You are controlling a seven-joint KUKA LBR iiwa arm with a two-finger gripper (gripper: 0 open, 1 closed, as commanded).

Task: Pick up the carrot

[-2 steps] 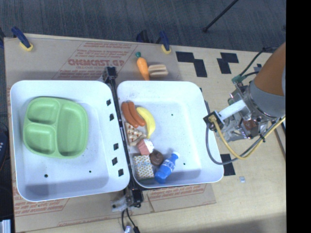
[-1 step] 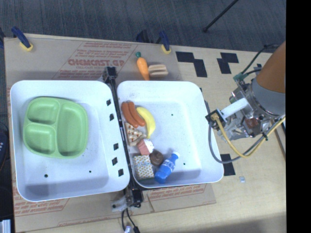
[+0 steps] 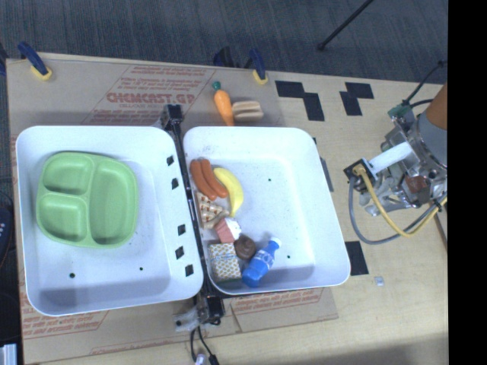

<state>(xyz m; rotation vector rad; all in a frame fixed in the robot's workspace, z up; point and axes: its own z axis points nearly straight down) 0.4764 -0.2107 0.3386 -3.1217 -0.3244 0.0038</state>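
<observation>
The carrot [image 3: 222, 105], orange with a green tip, lies on the cardboard just beyond the far rim of the right bin [image 3: 297, 147], outside both bins. A tan bun-like toy [image 3: 247, 111] rests right beside it. My gripper [image 3: 413, 184] hangs over the bench at the right, outside the right bin and far from the carrot, with nothing visibly held.
Along the right bin's left side lie red sausages [image 3: 206, 177], a banana [image 3: 231, 189], a waffle-like piece [image 3: 209, 206], a brown donut [image 3: 245, 246], a patterned box [image 3: 224, 262] and a blue bottle [image 3: 261, 263]. A green divided plate [image 3: 87, 198] sits in the left bin [image 3: 99, 287].
</observation>
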